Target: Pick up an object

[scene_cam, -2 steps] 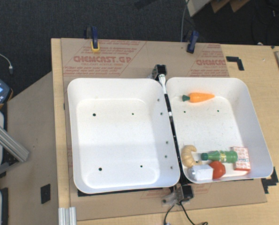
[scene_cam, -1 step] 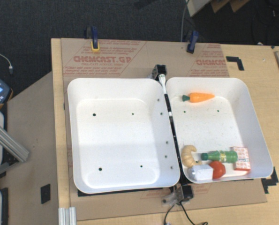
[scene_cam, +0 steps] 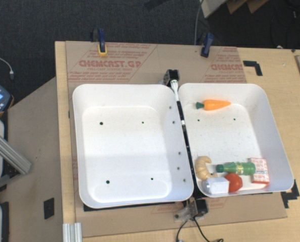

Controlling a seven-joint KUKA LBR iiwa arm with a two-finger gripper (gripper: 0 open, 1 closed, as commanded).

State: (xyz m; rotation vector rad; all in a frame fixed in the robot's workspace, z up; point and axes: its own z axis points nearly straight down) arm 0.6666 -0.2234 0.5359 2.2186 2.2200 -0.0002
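An orange toy carrot [scene_cam: 214, 104] with a green top lies near the back of the right bin [scene_cam: 271, 115]. Along that bin's front edge sits a cluster: a tan, lumpy piece [scene_cam: 202, 166], a green bottle [scene_cam: 236, 168] lying on its side, a red round item [scene_cam: 234, 182], a white block [scene_cam: 217, 186] and a small red-and-white carton [scene_cam: 259, 170]. The pieces in the cluster touch one another.
The left bin [scene_cam: 89, 135] lies beside the right one, the two joined by a black strip [scene_cam: 181, 130]. Both rest on a cardboard-covered bench [scene_cam: 139, 59] held by blue clamps [scene_cam: 100, 39] at the back. Grey metal gear [scene_cam: 3, 150] stands at far left.
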